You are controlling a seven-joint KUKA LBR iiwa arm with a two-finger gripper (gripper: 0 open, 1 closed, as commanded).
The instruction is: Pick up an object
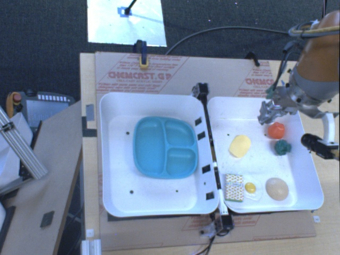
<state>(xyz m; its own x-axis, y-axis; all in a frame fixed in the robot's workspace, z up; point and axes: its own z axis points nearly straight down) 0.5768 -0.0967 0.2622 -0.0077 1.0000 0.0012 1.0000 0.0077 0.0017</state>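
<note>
Gripper (268, 112), fingers' state indeterminable, poised over the right bin (308, 193) just beside an orange-red object (275, 130); nothing seen held. Approach step judged in hand; the next move calls for descent centred on that object before closing

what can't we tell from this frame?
- End effector, camera view: small and blurred; finger state unreadable, and whether it touches the orange-red ball is unclear.
- Arm: cut off by the right and top edges.
- Patterned packet in the right bin: print too small to read.
- Green item: too small to identify.
</note>
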